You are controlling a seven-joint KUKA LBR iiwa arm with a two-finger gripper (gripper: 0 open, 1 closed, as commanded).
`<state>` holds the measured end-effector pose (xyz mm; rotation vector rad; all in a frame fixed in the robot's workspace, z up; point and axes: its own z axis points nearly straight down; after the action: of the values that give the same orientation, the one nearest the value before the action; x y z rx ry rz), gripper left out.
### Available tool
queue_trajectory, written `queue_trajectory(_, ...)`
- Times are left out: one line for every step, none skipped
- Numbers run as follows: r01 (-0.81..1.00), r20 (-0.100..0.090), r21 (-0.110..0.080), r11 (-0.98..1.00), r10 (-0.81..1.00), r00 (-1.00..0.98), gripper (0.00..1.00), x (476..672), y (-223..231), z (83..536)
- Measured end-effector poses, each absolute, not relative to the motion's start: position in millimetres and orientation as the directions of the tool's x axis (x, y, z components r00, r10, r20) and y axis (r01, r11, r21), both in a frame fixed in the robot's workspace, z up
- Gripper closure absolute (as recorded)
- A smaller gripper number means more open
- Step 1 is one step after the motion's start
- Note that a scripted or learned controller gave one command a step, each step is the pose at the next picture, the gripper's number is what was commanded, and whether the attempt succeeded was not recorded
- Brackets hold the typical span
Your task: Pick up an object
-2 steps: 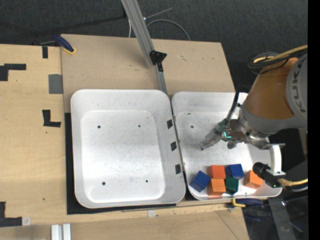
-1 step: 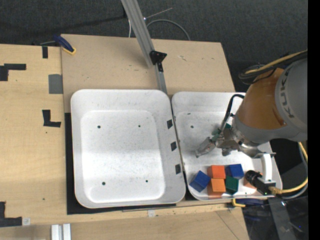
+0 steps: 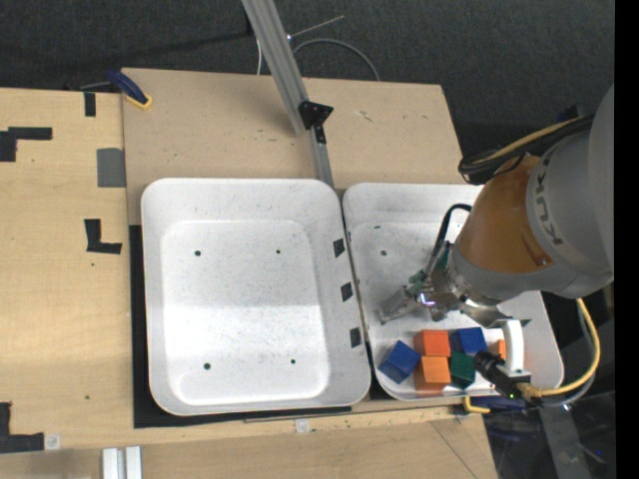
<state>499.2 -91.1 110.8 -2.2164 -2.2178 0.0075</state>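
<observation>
Small blocks lie at the near end of the right bin [image 3: 399, 208]: a blue block [image 3: 399, 360], an orange block [image 3: 435, 342] with another orange block [image 3: 433, 369] below it, a second blue block [image 3: 467, 341] and a green block [image 3: 462, 368]. My gripper [image 3: 411, 301] hangs low in the right bin, just above and left of the blocks. The grey arm with its orange band [image 3: 504, 233] reaches in from the right and covers part of the bin. Nothing is visible between the fingers.
The left bin [image 3: 240, 297] lies beside the right one, its rim touching it. A slanted metal pole [image 3: 285, 63] crosses the bench at the back. A cable [image 3: 589, 347] loops by the right bin's near corner.
</observation>
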Motion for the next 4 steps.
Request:
queue_trajectory(1.000,0.000,-0.005,0.000,1.000,0.000,0.00,498.0,-90.6,90.5)
queue_trajectory(1.000,0.002,-0.006,0.002,1.000,-0.002,1.00,498.1,-89.4,100.8)
queue_trajectory(1.000,-0.001,0.004,0.001,1.000,-0.001,1.00,499.2,-96.5,160.6)
queue_trajectory(1.000,-0.001,0.004,0.001,1.000,-0.001,1.00,494.7,-100.4,220.8)
